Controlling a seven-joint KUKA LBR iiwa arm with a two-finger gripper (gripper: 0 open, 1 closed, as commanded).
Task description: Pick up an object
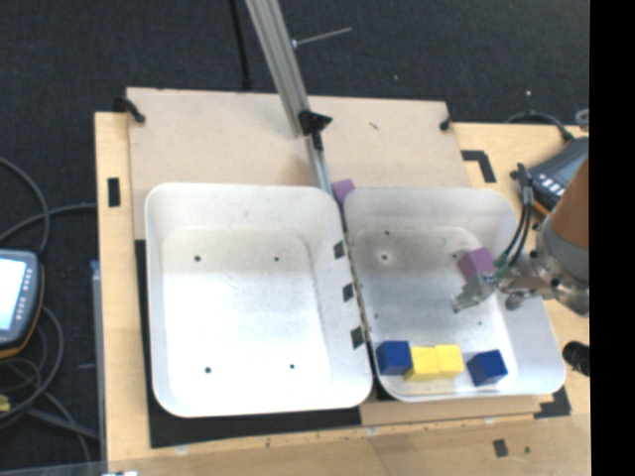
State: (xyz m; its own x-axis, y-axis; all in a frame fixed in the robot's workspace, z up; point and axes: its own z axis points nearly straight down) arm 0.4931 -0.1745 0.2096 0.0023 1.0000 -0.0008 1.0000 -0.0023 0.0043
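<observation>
Purple block (477,261) sits just beside the gripper (474,296), apparently ungrasped; finger state unclear, cannot tell; pick not done.

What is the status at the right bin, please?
Claw low in right bin, beside purple block; no grasp seen. Two blue blocks and yellow block at near wall, apart from claw.
</observation>
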